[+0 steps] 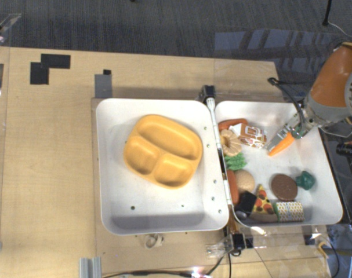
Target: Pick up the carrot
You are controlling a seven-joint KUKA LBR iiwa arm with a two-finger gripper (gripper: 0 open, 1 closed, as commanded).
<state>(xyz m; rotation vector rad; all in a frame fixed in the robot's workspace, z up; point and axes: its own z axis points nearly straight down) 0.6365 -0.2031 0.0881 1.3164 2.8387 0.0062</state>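
The orange carrot lies at a slant in the upper middle of the right bin, thin tip pointing down-left. My gripper comes in from the right under the orange-banded wrist. Its fingers are closed on the carrot's thick upper-right end, by the green stub. I cannot tell whether the carrot's tip still touches the bin floor.
The left bin holds a yellow divided plate. Left of the carrot are a snack packet, a sausage and green leaves. Below it sit a brown cookie, a teal toy, a pizza slice and a patterned box.
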